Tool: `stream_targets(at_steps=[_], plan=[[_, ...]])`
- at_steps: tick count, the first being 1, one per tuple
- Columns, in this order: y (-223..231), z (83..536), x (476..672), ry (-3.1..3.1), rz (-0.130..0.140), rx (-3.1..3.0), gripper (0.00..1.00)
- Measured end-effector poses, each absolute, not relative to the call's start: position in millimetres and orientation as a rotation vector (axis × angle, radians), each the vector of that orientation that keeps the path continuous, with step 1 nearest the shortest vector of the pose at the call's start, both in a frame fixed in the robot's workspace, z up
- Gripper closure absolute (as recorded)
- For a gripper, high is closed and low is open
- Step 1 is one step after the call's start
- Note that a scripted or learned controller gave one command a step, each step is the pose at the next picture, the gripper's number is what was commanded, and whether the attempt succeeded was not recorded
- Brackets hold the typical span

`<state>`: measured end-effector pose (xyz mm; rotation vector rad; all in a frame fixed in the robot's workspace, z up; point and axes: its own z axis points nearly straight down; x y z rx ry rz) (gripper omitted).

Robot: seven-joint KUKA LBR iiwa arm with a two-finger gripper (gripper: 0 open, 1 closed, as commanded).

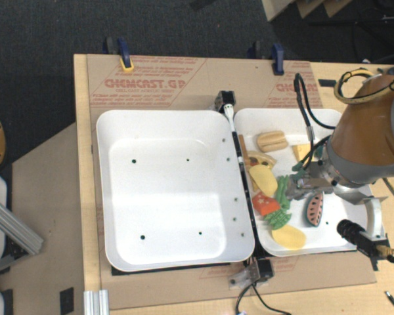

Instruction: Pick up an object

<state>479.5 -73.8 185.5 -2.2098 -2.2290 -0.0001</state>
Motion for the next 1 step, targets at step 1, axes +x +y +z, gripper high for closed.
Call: stream_targets(at_steps=[1], plan=[[-32.5, 185.7, 624.3, -2.238, -0.014, -2.218, 1.0]])
